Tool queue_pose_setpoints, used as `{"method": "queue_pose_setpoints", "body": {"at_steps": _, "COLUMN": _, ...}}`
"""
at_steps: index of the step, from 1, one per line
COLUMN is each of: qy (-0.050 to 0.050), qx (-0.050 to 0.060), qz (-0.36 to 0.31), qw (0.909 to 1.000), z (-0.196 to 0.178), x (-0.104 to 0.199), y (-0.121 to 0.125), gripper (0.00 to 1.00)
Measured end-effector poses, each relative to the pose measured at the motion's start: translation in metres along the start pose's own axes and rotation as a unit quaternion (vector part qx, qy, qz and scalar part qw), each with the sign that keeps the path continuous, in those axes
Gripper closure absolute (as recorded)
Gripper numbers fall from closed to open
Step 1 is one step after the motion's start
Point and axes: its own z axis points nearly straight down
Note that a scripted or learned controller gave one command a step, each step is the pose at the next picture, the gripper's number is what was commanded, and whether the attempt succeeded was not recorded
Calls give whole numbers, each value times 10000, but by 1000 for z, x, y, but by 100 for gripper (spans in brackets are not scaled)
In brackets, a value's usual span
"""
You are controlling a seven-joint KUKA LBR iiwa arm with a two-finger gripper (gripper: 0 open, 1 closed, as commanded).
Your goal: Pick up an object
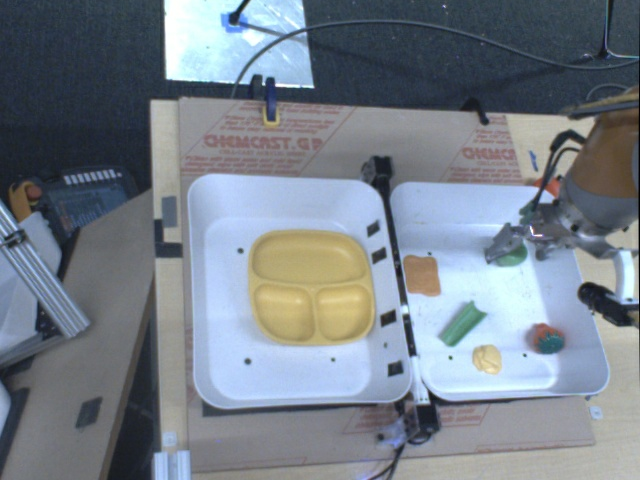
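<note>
The gripper (508,249) sits over the green disc (513,256) at the right bin's (585,378) 1 o'clock; whether it is closed I cannot tell, so it should center before lifting.

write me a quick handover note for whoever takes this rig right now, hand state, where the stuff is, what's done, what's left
Hand: low in the right bin, at a small green round object near the far side; grip cannot be judged.
Right bin items: orange flat piece by the left wall, green stick-shaped piece in the middle, pale yellow lump near the front, orange-and-teal object front right.
Left bin: yellow three-compartment tray.
Done: nothing visibly lifted.
Left: secure one object and raise it.
</note>
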Motion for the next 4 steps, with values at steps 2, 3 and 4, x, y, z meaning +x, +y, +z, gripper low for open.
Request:
{"method": "queue_pose_setpoints", "body": {"at_steps": 2, "qy": -1, "qx": -12, "qz": 0, "qw": 10000, "z": 60, "x": -3, "y": -6, "gripper": 0}}
{"method": "queue_pose_setpoints", "body": {"at_steps": 3, "qy": -9, "qx": -35, "qz": 1, "qw": 10000, "z": 48, "x": -4, "y": -5, "gripper": 100}}
{"method": "queue_pose_setpoints", "body": {"at_steps": 4, "qy": -14, "qx": -53, "qz": -17, "qw": 10000, "z": -17, "x": -4, "y": -1, "gripper": 100}}
